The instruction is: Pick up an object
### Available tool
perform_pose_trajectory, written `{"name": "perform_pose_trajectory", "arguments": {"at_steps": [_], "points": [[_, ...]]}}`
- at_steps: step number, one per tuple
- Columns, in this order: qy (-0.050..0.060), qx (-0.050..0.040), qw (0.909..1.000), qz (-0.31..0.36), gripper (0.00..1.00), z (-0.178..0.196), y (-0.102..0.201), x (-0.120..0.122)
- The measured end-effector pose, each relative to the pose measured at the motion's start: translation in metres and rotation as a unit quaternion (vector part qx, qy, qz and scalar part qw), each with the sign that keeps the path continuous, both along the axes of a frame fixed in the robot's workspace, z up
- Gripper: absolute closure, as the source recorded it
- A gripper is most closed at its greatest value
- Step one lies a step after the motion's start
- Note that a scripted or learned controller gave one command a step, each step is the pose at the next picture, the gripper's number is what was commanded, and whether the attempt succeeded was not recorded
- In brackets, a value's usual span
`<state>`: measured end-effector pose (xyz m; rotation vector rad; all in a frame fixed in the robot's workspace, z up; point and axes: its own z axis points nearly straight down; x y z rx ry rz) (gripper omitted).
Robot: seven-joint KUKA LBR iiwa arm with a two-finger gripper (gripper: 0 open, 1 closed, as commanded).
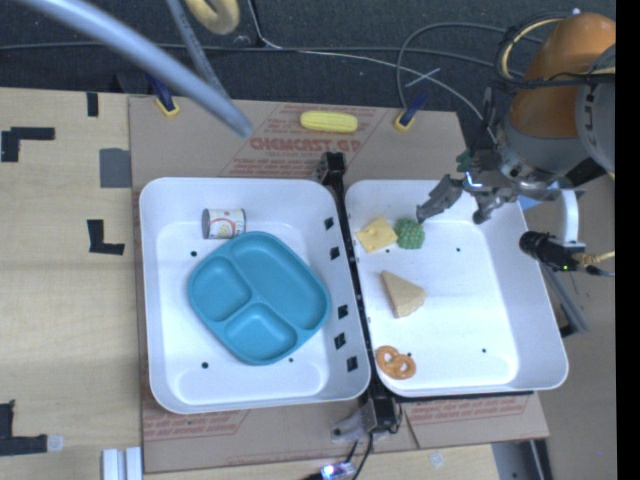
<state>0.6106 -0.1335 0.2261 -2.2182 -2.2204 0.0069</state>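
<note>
Red print runs across the cardboard sheet (290,148) under the bins; it seems to read "CHEMCAST GP", though the slant makes it hard to be sure. The can (223,223) carries a red-and-white label, too small to read.

Two white bins sit side by side on the table (60,268). The left bin (160,298) holds two things: the one can, lying on its side near the far left corner, and one blue tray (258,296) with three compartments, in the middle.

The right bin (530,358) holds four things. One yellow cheese block (377,236) lies at the far left, with one green broccoli (409,234) touching its right side. One pale wedge (402,294) lies nearer, toward the left. One pretzel (396,364) lies near the front left corner.

One banana (328,121) lies on the cardboard beyond the bins.

The tool (462,204) hangs over the far edge of the right bin, just right of the broccoli and apart from it. Its two dark fingers (436,202) are spread wide, with nothing between them.
</note>
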Motion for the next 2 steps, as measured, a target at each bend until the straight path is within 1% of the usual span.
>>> {"name": "perform_pose_trajectory", "arguments": {"at_steps": [1, 2], "points": [[0.001, 0.0002, 1.0000, 0.000, 0.00, -0.050, -0.006, -0.008], [0.001, 0.0003, 1.0000, 0.000, 0.00, -0.109, -0.014, -0.015]]}}
